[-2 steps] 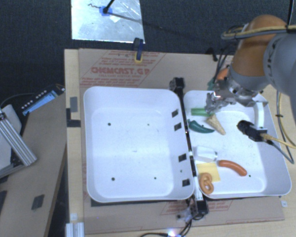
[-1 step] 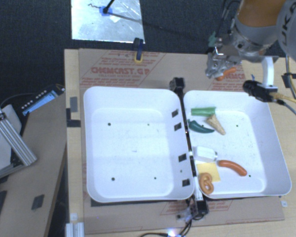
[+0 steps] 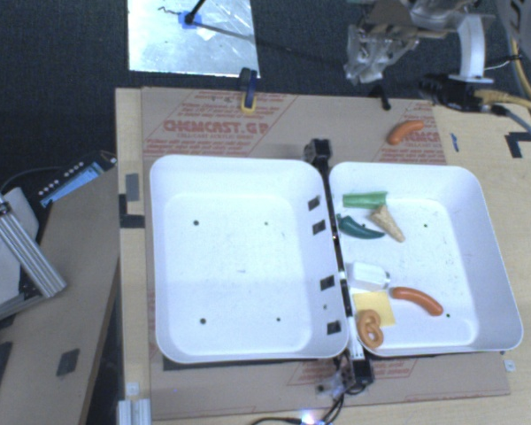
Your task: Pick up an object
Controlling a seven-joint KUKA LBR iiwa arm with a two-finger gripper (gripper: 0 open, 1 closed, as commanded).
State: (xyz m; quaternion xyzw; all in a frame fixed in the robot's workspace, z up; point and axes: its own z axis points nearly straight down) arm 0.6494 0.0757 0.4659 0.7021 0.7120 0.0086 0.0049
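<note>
Hand [image 3: 369, 60] high beyond the right bin [image 3: 478, 237], pointing down, grip state impossible to tell.

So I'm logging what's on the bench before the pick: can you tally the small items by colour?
Green: 2, a light green piece and a dark green pepper
Orange: 3, sausage, pretzel, sausage outside the bins
Tan: 1, cone
Yellow: 1, slice
White: 1, block
Total: 8
</note>
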